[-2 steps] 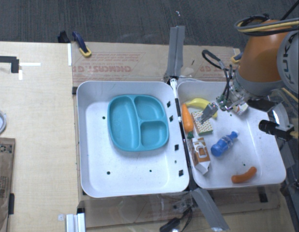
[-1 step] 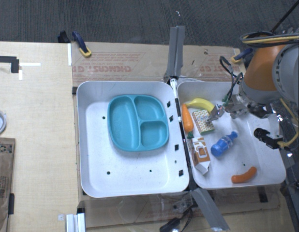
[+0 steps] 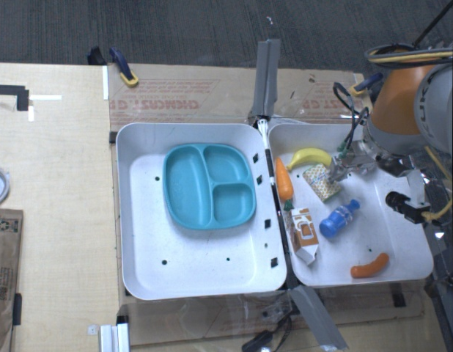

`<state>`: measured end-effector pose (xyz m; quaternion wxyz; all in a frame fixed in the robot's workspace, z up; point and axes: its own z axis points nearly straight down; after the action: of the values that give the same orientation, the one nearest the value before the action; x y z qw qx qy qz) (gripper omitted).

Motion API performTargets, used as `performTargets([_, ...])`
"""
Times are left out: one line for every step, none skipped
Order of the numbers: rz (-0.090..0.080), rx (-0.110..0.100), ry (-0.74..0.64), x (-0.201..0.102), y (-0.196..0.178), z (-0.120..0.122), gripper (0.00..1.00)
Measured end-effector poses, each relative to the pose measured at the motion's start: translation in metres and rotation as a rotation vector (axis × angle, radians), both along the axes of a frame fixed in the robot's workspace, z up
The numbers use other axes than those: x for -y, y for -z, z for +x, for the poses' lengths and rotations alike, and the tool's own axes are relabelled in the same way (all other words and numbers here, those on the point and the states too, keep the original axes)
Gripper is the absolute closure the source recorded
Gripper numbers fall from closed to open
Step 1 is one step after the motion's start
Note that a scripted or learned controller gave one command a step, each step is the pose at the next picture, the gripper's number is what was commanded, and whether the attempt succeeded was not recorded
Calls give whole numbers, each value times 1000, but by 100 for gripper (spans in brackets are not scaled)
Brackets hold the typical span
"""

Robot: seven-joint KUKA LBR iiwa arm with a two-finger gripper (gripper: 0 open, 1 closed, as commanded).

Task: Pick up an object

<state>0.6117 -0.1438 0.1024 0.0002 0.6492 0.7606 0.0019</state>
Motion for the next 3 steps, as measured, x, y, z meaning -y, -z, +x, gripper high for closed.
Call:
performTargets([-5, -7, 5, -50, -122, 33, 100])
performTargets([-5, -8, 5, -50, -121, 33, 0])
performTargets([-2, -8, -211, 7, -18, 21, 0])
